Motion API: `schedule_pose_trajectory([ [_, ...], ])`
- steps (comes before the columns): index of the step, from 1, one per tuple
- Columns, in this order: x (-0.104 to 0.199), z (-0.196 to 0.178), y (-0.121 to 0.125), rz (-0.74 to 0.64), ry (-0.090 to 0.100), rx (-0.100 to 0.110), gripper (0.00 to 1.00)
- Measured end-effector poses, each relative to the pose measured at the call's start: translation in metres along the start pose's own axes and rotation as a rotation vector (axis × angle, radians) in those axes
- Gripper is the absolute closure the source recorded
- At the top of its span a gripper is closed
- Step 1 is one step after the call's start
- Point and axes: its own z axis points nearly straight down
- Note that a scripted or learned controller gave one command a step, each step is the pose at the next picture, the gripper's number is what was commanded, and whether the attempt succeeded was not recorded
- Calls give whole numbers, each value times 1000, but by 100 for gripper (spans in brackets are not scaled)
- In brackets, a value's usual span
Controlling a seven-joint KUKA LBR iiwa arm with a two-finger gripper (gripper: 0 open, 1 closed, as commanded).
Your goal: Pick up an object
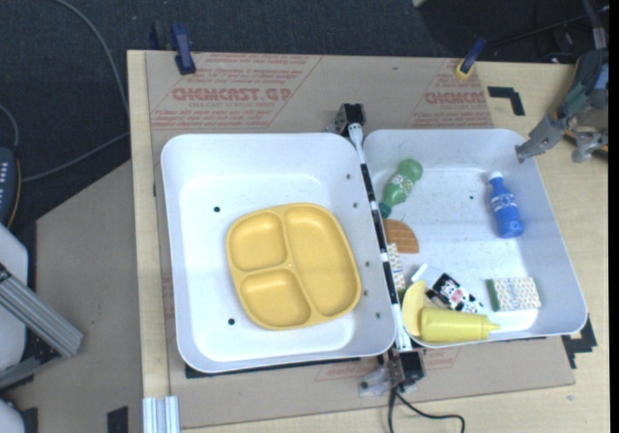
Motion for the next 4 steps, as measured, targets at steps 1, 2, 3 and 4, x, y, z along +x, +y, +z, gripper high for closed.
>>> schedule_pose_trajectory([
  [1,-5,87,49,-2,1,1,0],
  [2,-2,174,53,-4,8,4,0],
  [3,1,186,48,-6,10,-2,0],
  [4,0,186,38,-5,9,-2,0],
])
